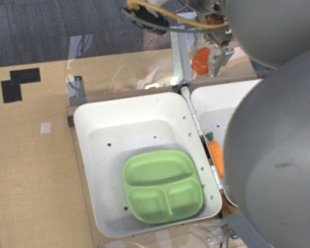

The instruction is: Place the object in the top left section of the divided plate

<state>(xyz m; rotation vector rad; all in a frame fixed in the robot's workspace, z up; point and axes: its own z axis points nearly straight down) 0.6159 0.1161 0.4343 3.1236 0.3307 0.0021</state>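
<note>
Sitting at six o'clock in the left white plastic bin [102,176], green divided plate [163,186]; orange carrot-like object [216,157] in right bin [214,107]; gripper state unreadable.

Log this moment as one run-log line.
gripper: above bins' far edge, orange-red object beside fingers | green divided plate: left bin, sections bare | orange item: right bin, by divider | placement: pending
</note>
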